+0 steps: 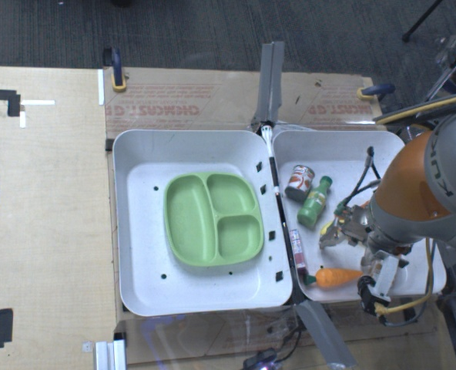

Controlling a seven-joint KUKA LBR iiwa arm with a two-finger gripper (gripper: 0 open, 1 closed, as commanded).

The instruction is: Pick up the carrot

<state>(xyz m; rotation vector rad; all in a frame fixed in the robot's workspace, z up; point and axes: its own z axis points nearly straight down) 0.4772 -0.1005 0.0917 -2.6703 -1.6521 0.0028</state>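
Where brown cardboard (182, 99) backs the bench, red lettering runs upside down across it, too blurred to read. Below it, the left shallow white plastic bin (120, 206) holds a light green three-compartment plastic plate (212, 218), set slightly askew. Just past the divider, in the right shallow white plastic bin (328, 141), a slender red-and-white tube (296, 249) lies along the left wall. A small can with a red-and-white label (300, 181), its print too small to read, lies further back, with a green plastic bottle with a darker cap (313, 203) just beside it. The orange toy carrot (337, 277) lies on its side by the bin's front wall. The metal two-finger gripper (340, 228) hangs between bottle and carrot, apart from the carrot; whether it is parted or closed cannot be told
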